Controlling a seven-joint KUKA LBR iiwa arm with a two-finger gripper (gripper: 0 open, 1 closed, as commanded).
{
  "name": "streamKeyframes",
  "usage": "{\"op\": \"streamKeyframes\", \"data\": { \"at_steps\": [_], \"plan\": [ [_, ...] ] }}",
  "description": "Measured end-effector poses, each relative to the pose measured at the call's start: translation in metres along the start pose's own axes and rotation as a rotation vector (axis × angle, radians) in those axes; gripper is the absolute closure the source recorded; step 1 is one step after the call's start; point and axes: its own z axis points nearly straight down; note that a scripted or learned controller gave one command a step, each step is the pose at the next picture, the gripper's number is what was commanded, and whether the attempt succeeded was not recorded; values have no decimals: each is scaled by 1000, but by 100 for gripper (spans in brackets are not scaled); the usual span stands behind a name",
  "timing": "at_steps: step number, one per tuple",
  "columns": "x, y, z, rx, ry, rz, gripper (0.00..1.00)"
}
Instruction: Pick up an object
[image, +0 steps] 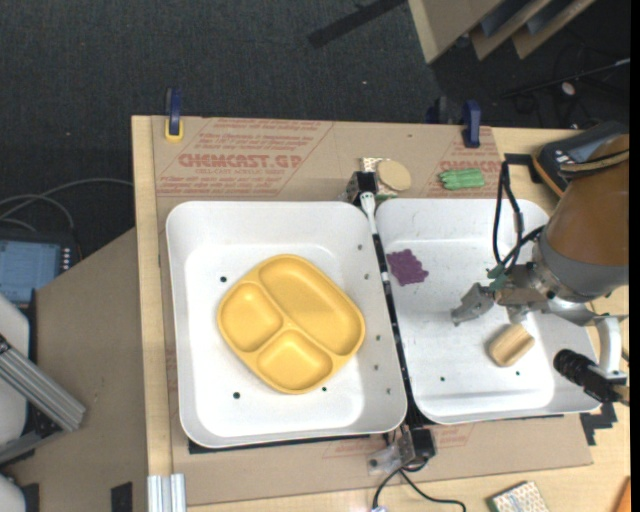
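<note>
In the right bin (440, 395) lie a small purple object (406, 267) near the back left and a tan block (511, 345) towards the front right. My gripper (492, 308) hangs over the middle of this bin, just behind and left of the tan block and to the right of the purple object. Its fingers are spread open with nothing between them. A yellow divided plate (290, 322) lies in the left bin (190, 250).
The grey and orange arm (590, 235) comes in over the right bin's right side, with black cables (505, 225) looping above the gripper. A green item (462, 179) and a round tan disc (394, 177) sit on the bench behind the bins.
</note>
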Motion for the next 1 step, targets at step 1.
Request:
{"op": "streamKeyframes", "data": {
  "at_steps": [1],
  "plan": [
    [-50, -1, 87, -18, -8, 7, 0]
  ]
}}
